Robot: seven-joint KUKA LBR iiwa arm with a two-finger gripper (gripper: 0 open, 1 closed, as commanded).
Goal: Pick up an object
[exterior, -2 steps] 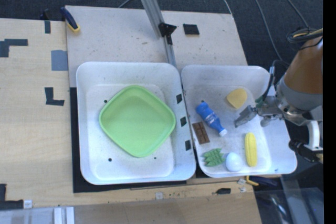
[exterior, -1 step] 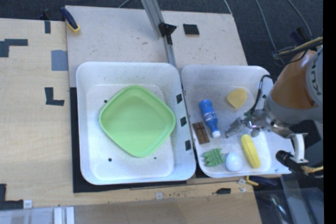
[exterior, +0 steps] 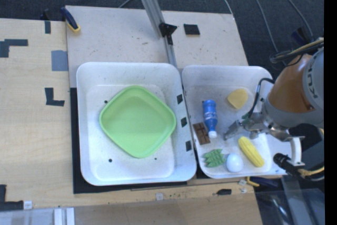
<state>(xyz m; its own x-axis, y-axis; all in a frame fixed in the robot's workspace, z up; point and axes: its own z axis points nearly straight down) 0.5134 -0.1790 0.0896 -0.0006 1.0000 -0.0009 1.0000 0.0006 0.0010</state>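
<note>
The right bin holds several small items. A blue bottle with a white cap lies near its left wall, with a brown bar beside it. A pale yellow piece sits further back. Along the front lie a green leafy toy, a white ball and a yellow corn cob. My gripper hangs low in the middle of this bin, between the bottle and the corn, just above the corn's upper end. Nothing is visibly held in it.
The left bin holds a light green square plate. A grey pole slants up from the divide between the bins. Cables run over the dark floor behind the bench. The arm's orange band overhangs the right bin's right wall.
</note>
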